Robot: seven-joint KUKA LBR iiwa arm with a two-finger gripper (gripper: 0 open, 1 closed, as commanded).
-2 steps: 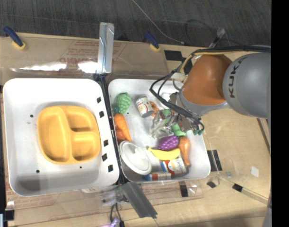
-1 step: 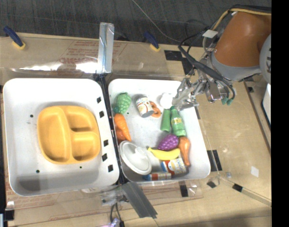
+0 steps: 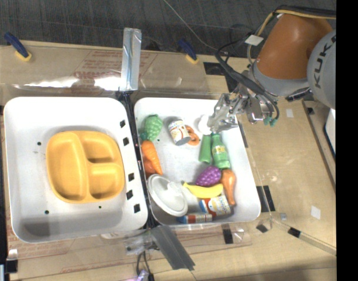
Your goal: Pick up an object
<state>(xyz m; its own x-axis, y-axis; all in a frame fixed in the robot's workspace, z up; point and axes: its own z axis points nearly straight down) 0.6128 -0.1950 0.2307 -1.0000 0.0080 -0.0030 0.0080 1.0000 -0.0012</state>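
Two white bins are sitting side by side on the bench; the left bin (image 3: 20,157) is lying well to the left of the gripper (image 3: 220,117) and is carrying one yellow divided tray (image 3: 85,164), counted as a single item with three compartments.

The right bin (image 3: 184,107) is lying directly under the gripper and is holding the loose objects: one green leafy vegetable (image 3: 152,126) to the gripper's left; one orange carrot (image 3: 150,157) below that, left of and nearer the camera than the gripper; one white lidded pot (image 3: 167,196) at the near left corner; one small can (image 3: 179,131) just left of the gripper; one bunch of purple grapes (image 3: 208,175) and one yellow banana (image 3: 203,189) nearer the camera than the gripper; two green bottles (image 3: 205,148) (image 3: 220,154) lying side by side just below the gripper; one orange drumstick-shaped piece (image 3: 228,183) and one labelled can (image 3: 217,205) at the near right.

The arm (image 3: 290,45) is reaching in from the right, its orange band turned toward the camera; the gripper is hanging over the far right part of the right bin, just above the tops of the two green bottles; its jaw opening cannot be told from this view, and nothing is visibly being held.
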